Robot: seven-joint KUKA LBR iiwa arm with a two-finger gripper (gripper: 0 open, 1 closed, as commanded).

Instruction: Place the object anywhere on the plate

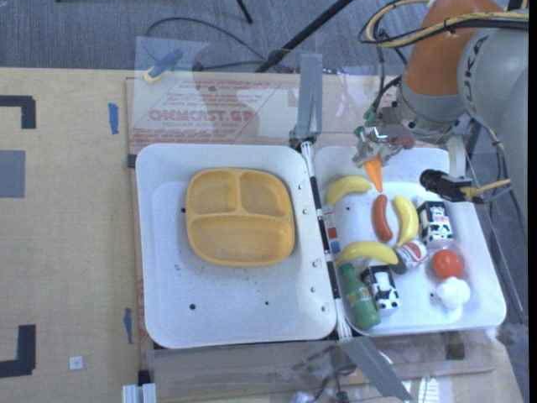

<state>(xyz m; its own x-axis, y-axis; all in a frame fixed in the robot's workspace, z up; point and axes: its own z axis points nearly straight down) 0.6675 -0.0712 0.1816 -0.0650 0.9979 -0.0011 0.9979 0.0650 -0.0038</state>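
Currently gripper over right bin, top-left corner, clenched on orange carrot hanging point-down between fingers; yellow plate in left bin, well apart.

Counter: two white bins are set side by side on it, left bin and right bin, edges touching. A clear printed sheet is laid behind them. Blue tape is stuck nearby.
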